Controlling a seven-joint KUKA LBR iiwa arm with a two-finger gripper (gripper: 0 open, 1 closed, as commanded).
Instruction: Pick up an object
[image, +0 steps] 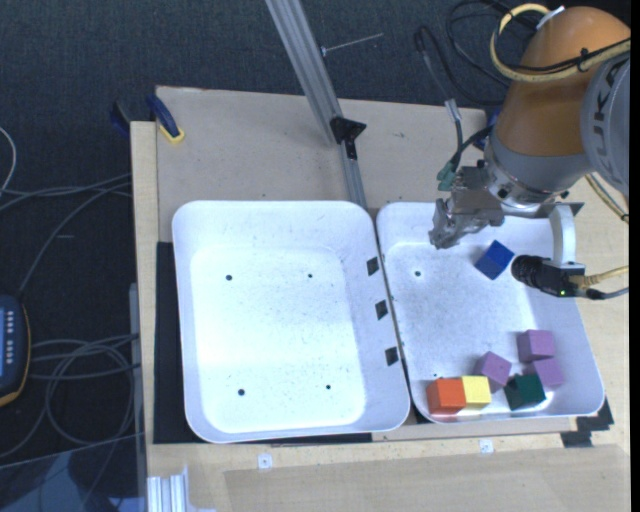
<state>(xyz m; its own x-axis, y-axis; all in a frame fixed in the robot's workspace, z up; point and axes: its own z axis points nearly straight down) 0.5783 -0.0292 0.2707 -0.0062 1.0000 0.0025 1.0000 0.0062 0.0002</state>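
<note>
The gripper (447, 232) hung over the far end of the right bin (440, 320); how wide it stood could not be told from this slant (nothing showed in its grasp). Just beside it, toward the bin's right wall, lay the blue block (493, 259), alone and turned cornerwise. It looked small, stiff and light, probably smooth-faced, so a pinch across two opposite flat faces seemed the sound hold. Nothing crowded it. The orange block (447, 394), yellow block (476, 390), green block (523, 391) and purple blocks (537, 345) clustered at the near right corner, well apart.
</note>
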